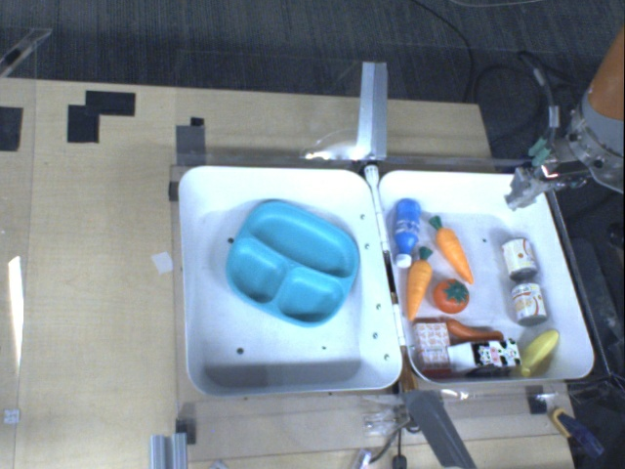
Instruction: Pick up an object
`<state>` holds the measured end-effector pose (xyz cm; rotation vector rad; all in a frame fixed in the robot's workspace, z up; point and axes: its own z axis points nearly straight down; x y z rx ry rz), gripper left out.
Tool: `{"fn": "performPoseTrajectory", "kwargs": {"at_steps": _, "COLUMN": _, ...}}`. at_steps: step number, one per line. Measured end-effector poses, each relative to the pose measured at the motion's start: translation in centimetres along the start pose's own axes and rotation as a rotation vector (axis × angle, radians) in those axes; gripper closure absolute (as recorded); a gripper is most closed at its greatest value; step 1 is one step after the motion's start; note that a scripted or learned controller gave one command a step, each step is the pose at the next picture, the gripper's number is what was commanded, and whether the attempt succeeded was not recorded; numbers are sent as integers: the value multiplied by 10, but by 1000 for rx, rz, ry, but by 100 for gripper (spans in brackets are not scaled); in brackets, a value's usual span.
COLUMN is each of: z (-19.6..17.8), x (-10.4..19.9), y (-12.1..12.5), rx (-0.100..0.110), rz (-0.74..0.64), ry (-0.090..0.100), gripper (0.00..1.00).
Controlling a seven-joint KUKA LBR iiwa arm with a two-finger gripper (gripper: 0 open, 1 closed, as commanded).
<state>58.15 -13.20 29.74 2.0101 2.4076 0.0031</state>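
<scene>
Tool (pixel 524 186): over the right bin's (pixel 576 360) far right corner; grip state cannot be told
Objects: carrots (pixel 450 247), tomato (pixel 450 296), blue bottle (pixel 405 225), two cans (pixel 522 279), lemon (pixel 540 350) lie in the right bin
Left bin (pixel 205 262): holds a blue divided plate (pixel 291 261)

Two white bins were seen: the left bin (pixel 200 291) and the right bin (pixel 488 208). A sky-blue divided plate (pixel 291 262) was shown in the left one. In the right one, two orange carrots (pixel 451 246) (pixel 418 283) with green tops, a red tomato (pixel 450 295), a blue-and-white bottle (pixel 405 225), two white-labelled cans (pixel 519 258) (pixel 528 303) and a yellow lemon (pixel 540 347) were shown. The bench (pixel 98 262) was pale tan, marked with black blocks.
</scene>
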Motion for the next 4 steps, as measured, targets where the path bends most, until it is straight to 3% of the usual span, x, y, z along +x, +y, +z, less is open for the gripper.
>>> {"fn": "performPoseTrajectory", "kwargs": {"at_steps": 1, "z": -2, "x": -2, "y": -16, "rx": 4, "rz": 201, "ry": 1, "gripper": 100}}
{"fn": "performPoseTrajectory", "kwargs": {"at_steps": 3, "z": 13, "x": -18, "y": -55, "rx": 5, "rz": 454, "ry": 1, "gripper": 100}}
{"fn": "performPoseTrajectory", "kwargs": {"at_steps": 4, "z": -16, "x": -31, "y": -30, "rx": 3, "rz": 637, "ry": 0, "gripper": 100}}
